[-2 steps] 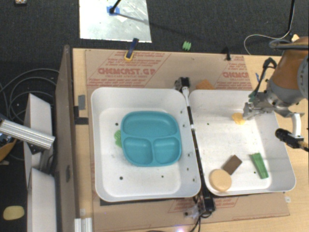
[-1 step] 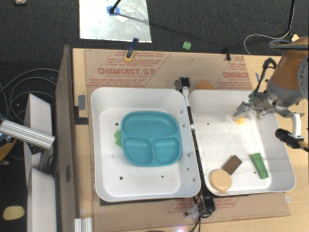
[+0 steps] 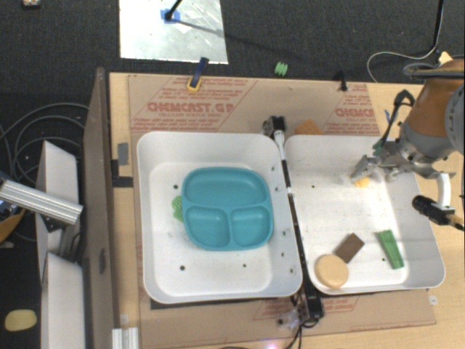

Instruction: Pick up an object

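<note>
My hand hangs low over the back part of the right-hand shallow white bin, reaching in from the right on my grey arm with its orange band. Just below its tip lies a small pale yellow piece on the bin floor — it sits right at my fingertips, perhaps touching them, but the slanted view is too coarse for me to be sure. I cannot tell whether my hand is parted or closed, and I see nothing clearly held in it.

Further forward in the same bin lie three more things: a flat brown rectangular block, a round tan disc just beside the block's lower end near the front-left corner, and a green stick-shaped bar lying at a slant to the right of the block, apart from it.

The left-hand shallow white bin holds a teal plastic divided plate with three compartments, lying flat near the middle. A small green leaf-like bit pokes out from the plate's left edge.

Both bins rest side by side on a brown cardboard-covered table — red lettering is printed across its back strip.
</note>
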{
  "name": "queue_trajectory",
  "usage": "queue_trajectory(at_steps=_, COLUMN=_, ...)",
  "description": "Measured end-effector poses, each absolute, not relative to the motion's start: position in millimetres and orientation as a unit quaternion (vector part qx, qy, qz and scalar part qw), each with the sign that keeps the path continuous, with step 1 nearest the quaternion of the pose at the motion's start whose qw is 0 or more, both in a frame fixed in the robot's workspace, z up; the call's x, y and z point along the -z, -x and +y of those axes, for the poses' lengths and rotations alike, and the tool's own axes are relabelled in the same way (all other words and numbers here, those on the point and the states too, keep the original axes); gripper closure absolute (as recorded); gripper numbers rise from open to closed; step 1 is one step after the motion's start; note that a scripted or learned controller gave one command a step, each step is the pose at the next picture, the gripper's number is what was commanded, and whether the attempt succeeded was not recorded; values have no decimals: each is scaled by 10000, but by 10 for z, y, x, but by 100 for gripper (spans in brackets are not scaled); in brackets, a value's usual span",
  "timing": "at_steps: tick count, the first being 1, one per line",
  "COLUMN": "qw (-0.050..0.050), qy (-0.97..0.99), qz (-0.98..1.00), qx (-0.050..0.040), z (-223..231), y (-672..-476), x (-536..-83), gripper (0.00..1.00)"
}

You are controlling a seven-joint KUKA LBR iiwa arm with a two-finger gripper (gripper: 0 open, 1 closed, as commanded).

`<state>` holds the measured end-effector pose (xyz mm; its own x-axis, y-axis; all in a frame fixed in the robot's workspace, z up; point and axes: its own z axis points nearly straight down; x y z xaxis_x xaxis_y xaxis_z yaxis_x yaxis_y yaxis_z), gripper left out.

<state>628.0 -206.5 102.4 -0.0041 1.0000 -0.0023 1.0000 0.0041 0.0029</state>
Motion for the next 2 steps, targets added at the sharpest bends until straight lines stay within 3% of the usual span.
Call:
queue_trajectory(at_steps=1, qw=8, qy=-7073, qz=7070, qx=0, z=-2070, y=-5821, x=-1402, gripper=0)
queue_trajectory(at_steps=2, qw=-15, qy=-7085, qz=7057, qx=0, z=-2011, y=-5042, x=-828, gripper=0)
